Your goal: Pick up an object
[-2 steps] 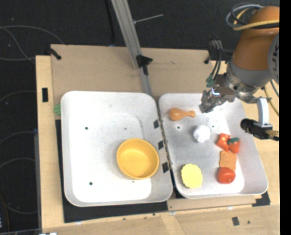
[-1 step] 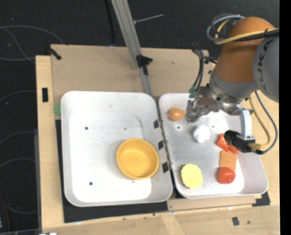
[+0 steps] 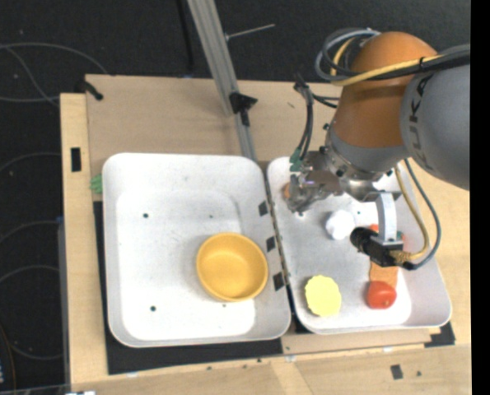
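Observation:
My gripper (image 3: 301, 194) hangs low over the far left corner of the right bin (image 3: 430, 307), close to the wall it shares with the left bin. A small white object (image 3: 339, 224) lies just right of the gripper, apart from it. Nearer the front of that bin rest a pale yellow round piece (image 3: 323, 295) and a red object (image 3: 381, 295), with an orange piece (image 3: 385, 262) directly behind the red one. A yellow bowl (image 3: 231, 266) sits upright in the left bin (image 3: 146, 196), toward its front right.
A slanted metal rail (image 3: 220, 64) runs from the top of the view down to the gap between the bins. The arm's orange band and grey body (image 3: 393, 97) cover the far right part of the right bin. Bare bench surrounds both bins.

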`<state>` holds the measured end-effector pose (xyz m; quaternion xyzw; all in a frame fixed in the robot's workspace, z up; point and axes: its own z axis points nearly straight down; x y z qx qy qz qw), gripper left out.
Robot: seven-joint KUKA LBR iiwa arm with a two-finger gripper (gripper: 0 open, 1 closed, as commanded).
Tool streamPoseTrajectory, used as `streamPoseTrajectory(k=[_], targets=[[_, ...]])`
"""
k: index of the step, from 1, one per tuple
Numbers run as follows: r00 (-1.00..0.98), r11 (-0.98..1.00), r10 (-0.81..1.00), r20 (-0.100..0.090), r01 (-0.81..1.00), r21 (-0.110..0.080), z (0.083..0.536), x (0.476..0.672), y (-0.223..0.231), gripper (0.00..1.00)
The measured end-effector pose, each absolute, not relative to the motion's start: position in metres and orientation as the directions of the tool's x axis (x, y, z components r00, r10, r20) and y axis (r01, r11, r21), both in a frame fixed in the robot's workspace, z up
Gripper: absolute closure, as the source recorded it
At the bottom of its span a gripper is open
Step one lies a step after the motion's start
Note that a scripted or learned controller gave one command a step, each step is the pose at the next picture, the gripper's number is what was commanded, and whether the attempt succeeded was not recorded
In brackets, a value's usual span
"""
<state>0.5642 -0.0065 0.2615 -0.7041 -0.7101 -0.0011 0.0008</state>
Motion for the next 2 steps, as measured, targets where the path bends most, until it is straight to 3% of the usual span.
streamPoseTrajectory(k=[2], targets=[[-0.007, 0.007, 1.000, 0.002, 1.000, -0.001, 0.245, 0.518, 0.081, 1.00]])
